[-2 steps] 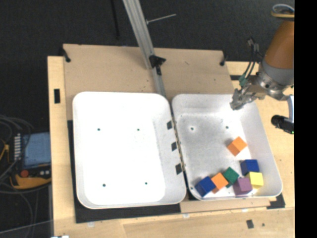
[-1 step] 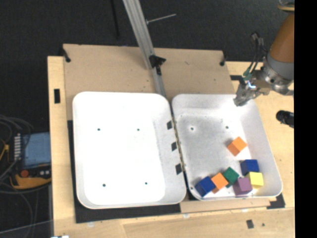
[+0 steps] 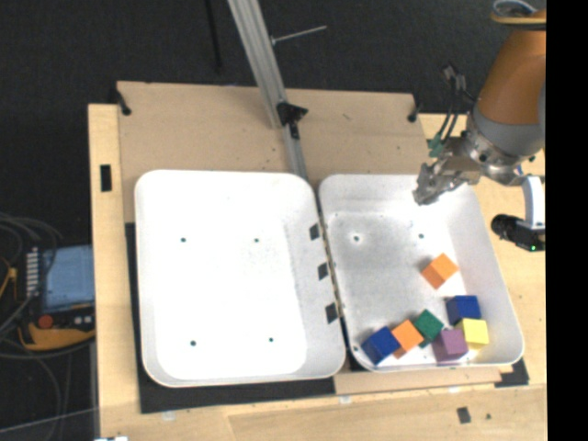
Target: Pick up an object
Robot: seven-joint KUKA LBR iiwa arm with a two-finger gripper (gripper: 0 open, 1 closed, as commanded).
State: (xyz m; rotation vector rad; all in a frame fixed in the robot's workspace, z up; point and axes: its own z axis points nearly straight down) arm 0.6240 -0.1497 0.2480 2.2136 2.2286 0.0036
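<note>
My claw [image 3: 430, 189] hangs over the far right corner of the right bin [image 3: 367, 200], its tip a small grey blur against the white wall; I cannot tell how it is set or whether anything is in it. My arm [image 3: 510, 90] comes in from the right, and its orange band is cut off by the edge of the view.

The blocks lie well apart from my claw, toward the near side of the same bin. An orange block [image 3: 440, 270] sits alone in the middle right. Nearer the front wall a cluster crowds together: a blue block [image 3: 378, 344], a second orange block [image 3: 406, 335] touching it, a green block [image 3: 428, 324], a purple block [image 3: 450, 344], a yellow block [image 3: 475, 331] and a dark blue block [image 3: 464, 308] behind it. They press so close that I cannot tell which ones touch or overlap.

The left bin [image 3: 230, 274] sits just beside the right one on the tabletop [image 3: 106, 246]. A slanted metal bar [image 3: 262, 58] crosses the back, hiding part of the board behind it
</note>
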